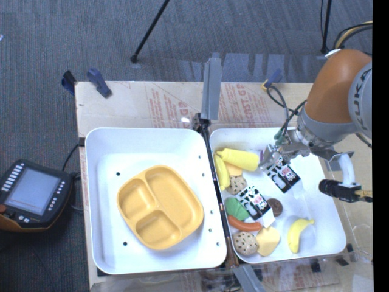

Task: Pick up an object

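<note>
Under two white bins (97,163) (side by side), cardboard-topped bench (152,105); grey carpet (61,29) around.

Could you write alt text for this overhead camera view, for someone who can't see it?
A grey and orange robot arm reaches from the right over a white bin of toy food, its gripper low beside a black-and-white carton and a yellow bottle. The neighbouring white bin holds a yellow divided plate.
</note>
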You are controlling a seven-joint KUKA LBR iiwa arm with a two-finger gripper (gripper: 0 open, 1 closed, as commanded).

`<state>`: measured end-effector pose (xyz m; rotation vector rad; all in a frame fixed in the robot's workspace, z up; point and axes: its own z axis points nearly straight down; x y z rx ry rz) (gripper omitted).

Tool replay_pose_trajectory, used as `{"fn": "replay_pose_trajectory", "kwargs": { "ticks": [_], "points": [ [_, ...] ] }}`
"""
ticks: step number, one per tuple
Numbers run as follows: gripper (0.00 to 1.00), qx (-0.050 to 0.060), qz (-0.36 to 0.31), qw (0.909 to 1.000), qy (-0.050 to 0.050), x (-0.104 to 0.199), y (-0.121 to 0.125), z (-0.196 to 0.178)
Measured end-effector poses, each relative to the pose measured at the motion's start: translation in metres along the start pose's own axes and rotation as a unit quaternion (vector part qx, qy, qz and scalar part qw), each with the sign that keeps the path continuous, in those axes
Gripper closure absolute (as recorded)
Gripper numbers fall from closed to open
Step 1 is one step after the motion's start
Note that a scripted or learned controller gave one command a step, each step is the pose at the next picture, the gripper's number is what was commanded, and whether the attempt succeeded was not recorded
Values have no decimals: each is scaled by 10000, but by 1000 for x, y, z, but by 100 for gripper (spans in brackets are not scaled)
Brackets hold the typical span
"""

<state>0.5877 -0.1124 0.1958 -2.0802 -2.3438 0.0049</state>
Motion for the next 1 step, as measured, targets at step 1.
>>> {"fn": "replay_pose_trajectory", "kwargs": {
  "ticks": [1],
  "points": [
    [100, -10, 232, 9997, -14, 31, 60, 5]
  ]
}}
